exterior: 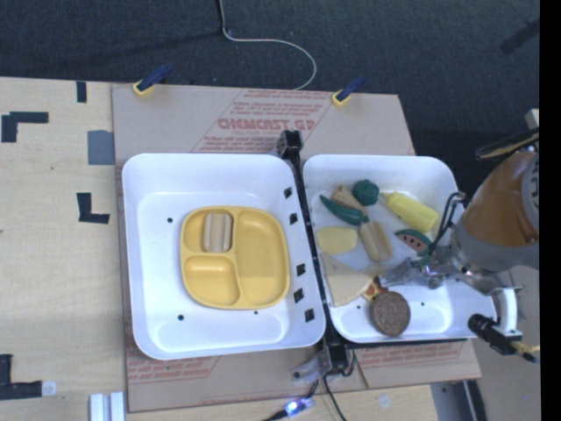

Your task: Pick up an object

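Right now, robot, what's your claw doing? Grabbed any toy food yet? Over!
Gripper low in right bin, nothing seen held. Brown round piece just below it, watermelon slice above. Yellow tray sits in left bin. Over.

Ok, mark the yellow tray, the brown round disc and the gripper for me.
yellow tray (254,261), camera view, its large right compartment.
brown round disc (390,313), camera view, centre of its top.
gripper (399,274), camera view, at its tips.
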